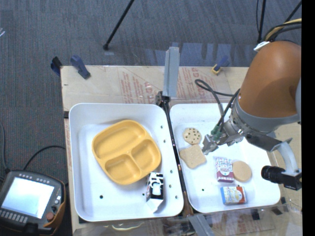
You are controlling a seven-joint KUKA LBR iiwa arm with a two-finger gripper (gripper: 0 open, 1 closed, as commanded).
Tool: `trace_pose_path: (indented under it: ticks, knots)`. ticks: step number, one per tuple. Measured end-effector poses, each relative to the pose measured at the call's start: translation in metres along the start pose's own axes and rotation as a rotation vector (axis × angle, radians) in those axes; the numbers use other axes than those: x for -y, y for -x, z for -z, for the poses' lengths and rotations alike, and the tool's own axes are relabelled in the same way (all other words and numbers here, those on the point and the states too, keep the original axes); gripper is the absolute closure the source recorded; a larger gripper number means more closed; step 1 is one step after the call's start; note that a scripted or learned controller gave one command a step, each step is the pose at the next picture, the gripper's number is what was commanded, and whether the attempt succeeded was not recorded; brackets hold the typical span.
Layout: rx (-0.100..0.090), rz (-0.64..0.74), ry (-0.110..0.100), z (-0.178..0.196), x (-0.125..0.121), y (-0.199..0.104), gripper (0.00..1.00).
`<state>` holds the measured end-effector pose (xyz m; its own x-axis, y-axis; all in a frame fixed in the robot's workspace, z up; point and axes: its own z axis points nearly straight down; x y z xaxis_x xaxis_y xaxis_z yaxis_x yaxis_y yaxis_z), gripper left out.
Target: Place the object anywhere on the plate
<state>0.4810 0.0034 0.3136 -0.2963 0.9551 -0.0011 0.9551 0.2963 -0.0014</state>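
Okay, starting with the tan toast slice (193, 156): lying flat in the right bin (261, 200), close to that bin's left wall, so not on the plate yet. Sits just beside the gripper (209, 144), which hangs at the slice's 2 o'clock corner. Can't tell if that gripper is apart or together, too dark and small to read, and can't tell whether it's actually touching the slice.

Just at 12 o'clock from the slice, a round chocolate-chip cookie (192, 135). Out at 3 o'clock, a small red-and-white carton (224, 169), with a round tan cracker (241, 171) right against its far side. Down at 5 o'clock, a blue-and-orange box (232, 194) near the front wall.

Over at 9 o'clock, in the left bin (78, 132), the yellow plate (126, 151) with its three compartments, well apart from the slice. At the plate's 5 o'clock, a black-and-white carton (155, 186), just off the rim.
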Motion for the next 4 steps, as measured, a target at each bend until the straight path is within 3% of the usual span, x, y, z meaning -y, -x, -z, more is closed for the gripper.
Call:
trace_pose_path:
  ticks: [1,2,3,4]
  knots:
    - [-0.004,-0.136,-0.012,-0.076,0.026,0.062,1.00]
    - [-0.002,0.054,-0.002,-0.023,-0.081,-0.021,1.00]
    - [0.000,0.123,0.002,0.067,-0.010,0.015,1.00]
    - [-0.002,-0.440,-0.013,-0.089,0.018,0.034,1.00]
